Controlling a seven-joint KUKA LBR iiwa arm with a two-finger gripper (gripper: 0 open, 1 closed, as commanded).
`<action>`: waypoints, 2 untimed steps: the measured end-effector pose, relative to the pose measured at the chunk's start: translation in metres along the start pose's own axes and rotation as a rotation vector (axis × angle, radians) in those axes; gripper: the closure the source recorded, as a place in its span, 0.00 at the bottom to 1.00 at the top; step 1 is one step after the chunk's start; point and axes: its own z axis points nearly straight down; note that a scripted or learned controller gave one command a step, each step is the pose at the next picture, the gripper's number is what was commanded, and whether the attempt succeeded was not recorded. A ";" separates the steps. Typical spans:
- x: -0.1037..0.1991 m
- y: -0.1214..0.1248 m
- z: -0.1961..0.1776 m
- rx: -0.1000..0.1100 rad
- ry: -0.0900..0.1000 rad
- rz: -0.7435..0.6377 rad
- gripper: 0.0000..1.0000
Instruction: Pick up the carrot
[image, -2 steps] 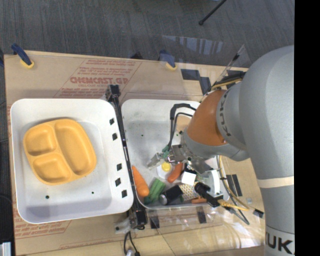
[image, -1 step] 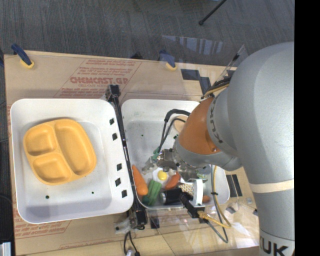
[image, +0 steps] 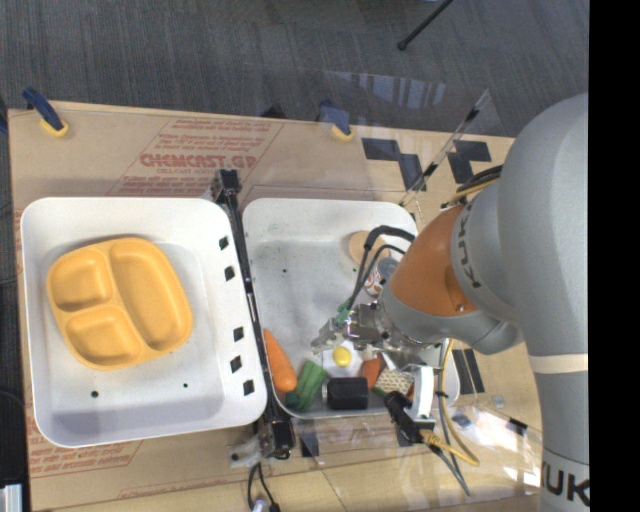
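So far we read this as the approach step: our gripper (image: 352, 335) hangs low in the right bin (image: 300, 225), above the clutter at its near end, and the carrot (image: 279, 362) is not between its fingers. The carrot lies to the jaws' left and a little nearer the bin's front wall, leaning against the left wall, with a green piece (image: 308, 385) just beside it and a black block (image: 347, 392) further toward the jaws. A yellow-and-white piece (image: 341, 355) sits almost directly under the jaws. How far they are spread we cannot tell; the wrist hides them. Next, we judge, the jaws need to shift left over the carrot and straddle it across its narrow width, clear of the wall and green piece. The yellow tray (image: 118, 300) lies well off to their left.
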 end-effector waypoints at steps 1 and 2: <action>0.045 -0.014 -0.002 0.008 -0.008 0.345 0.00; 0.045 -0.014 -0.011 0.012 -0.006 0.340 1.00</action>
